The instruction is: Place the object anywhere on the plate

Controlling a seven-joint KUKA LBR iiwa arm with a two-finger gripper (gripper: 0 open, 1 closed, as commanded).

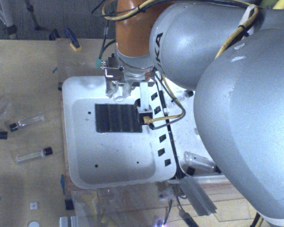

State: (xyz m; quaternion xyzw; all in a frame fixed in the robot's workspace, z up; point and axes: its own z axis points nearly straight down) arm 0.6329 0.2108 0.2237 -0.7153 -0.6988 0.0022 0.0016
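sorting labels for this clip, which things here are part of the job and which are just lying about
Part of the job:
- dark ribbed rectangular plate lying in the shallow white bin
- two-finger gripper above the plate's far edge

Lying about:
- clear vials with black caps on the tan bench left of the bin
- blue clip at the bench's far edge

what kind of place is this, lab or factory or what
Most likely a robotics lab. A grey arm with loose cables reaches over a white bin holding a dark ridged plate, and small clear vials lie scattered on the wooden bench.
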